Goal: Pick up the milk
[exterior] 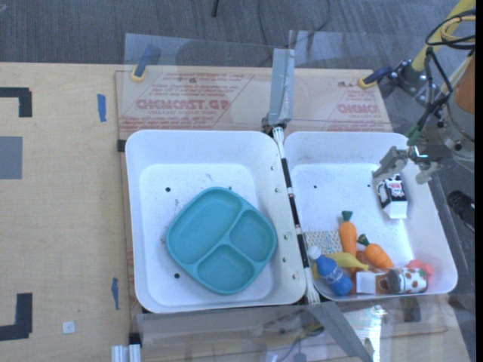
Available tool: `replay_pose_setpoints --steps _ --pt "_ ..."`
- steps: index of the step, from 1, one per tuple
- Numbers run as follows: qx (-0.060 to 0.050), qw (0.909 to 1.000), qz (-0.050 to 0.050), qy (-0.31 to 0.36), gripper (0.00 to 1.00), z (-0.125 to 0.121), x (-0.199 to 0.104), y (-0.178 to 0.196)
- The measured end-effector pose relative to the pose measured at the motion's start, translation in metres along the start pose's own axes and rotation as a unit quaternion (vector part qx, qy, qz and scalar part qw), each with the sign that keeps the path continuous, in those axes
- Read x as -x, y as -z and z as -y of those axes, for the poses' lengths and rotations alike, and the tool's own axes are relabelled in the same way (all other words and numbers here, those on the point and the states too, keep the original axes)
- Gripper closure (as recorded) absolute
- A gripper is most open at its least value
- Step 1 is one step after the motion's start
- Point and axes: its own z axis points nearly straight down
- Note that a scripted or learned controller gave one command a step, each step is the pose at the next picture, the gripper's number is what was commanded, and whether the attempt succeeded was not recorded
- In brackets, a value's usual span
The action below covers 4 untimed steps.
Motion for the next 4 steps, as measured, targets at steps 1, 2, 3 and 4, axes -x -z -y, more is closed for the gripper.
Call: replay_pose_setpoints --steps 1,2,3,4 --pt "0.002 0.9865 0.001 -0.164 0.00 -0.007 0.046 -0.019" --pt "0.000 0.9834 0.000 -0.181 0.00 -0.019 0.084 -0.130" --pt "0.002 0.9852 -0.005 -0.171 0.00 -0.044 0.075 -0.187" --pt "0.000 0.9848 -0.002 -0.173 1.00 -0.043 0.079 -0.181"
